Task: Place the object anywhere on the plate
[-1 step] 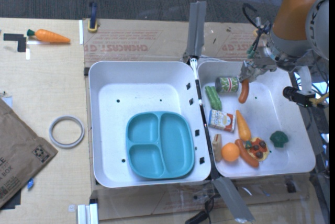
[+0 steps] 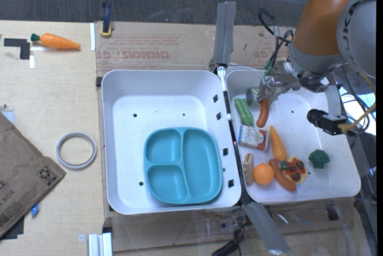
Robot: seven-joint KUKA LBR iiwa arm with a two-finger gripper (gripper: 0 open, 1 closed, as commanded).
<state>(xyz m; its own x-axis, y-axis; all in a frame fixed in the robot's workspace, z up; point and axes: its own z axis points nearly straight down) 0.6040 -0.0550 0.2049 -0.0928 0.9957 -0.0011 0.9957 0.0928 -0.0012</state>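
Hanging over the far-left corner of the right bin point(image 2: 353, 189), the gripper point(image 2: 267, 93) has a reddish sausage-shaped toy point(image 2: 262, 114) dangling upright from its fingers, which appear closed on the toy's top end; its lower end sits just above the bin floor, beside a green bean pod point(image 2: 243, 111). The step in hand is judged to be the lift after the grasp. The teal three-compartment plate point(image 2: 182, 165) lies in the left bin point(image 2: 119, 129) toward its near edge. Next, the arm must carry the toy across the wall between the bins and release it over any compartment.
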